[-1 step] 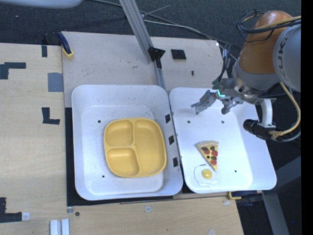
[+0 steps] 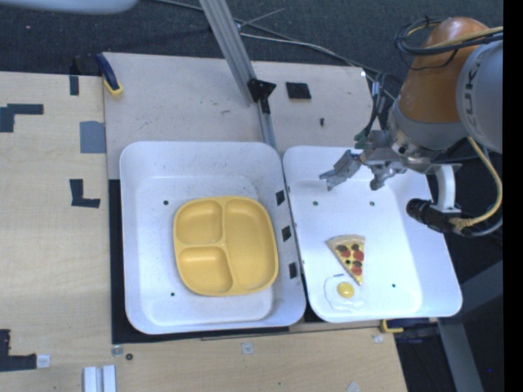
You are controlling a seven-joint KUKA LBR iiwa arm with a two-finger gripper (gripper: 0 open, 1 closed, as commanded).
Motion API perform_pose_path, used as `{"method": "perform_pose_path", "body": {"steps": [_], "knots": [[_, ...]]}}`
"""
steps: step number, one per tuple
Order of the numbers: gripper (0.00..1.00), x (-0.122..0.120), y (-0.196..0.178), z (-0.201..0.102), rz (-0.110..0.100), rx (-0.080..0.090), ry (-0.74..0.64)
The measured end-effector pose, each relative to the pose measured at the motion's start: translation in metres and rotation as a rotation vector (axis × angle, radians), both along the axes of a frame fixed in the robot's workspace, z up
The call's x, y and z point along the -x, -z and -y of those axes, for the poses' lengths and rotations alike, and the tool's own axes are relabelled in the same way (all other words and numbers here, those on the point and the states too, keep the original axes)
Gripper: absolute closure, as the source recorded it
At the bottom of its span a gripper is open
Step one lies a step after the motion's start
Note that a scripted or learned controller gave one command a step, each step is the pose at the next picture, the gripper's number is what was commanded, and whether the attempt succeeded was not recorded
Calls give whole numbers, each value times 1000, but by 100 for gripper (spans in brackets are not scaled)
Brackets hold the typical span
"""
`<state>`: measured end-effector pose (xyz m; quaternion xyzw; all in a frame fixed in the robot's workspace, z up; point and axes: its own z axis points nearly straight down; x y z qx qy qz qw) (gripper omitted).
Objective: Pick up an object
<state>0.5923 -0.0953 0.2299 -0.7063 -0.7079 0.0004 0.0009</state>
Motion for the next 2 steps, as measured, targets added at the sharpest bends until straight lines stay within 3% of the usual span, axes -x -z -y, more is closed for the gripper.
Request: {"method": "perform_pose_path", "body": {"steps": [2], "knots": [[0,-1,93,1,-3,2,2]]}}
